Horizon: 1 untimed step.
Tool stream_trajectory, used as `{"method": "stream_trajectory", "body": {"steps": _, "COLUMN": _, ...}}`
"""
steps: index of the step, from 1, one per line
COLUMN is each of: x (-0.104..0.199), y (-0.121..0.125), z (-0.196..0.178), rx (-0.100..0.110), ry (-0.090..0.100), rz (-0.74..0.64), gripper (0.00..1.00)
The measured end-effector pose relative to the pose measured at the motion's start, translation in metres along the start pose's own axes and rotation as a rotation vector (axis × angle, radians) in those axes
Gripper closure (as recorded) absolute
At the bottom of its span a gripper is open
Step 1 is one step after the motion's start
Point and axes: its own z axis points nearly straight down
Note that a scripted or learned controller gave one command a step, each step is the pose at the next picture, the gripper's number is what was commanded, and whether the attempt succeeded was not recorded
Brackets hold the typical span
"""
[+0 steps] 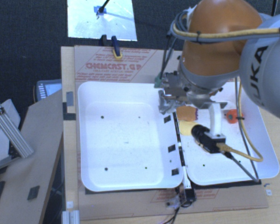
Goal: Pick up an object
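Nothing lifted yet: claw (pixel 189 105) low over right bin (pixel 266 169), by yellow piece (pixel 187 114); claw state unclear; grasp pending.

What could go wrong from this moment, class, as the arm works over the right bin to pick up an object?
1. The gripper sits low over the small objects near the divider; the orange-brown piece and the yellow piece lie close together, so a grasp might catch both or neither.
2. The yellow cable trails across the right bin and might drag the orange object or snag.
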Motion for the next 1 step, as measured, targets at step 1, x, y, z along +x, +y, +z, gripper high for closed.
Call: {"method": "stream_trajectory", "body": {"steps": 1, "x": -0.0117, "y": -0.026, "z": -0.1251, "rx": -0.015, "ry": 0.0, "rz": 0.008, "gripper": 1.0}}
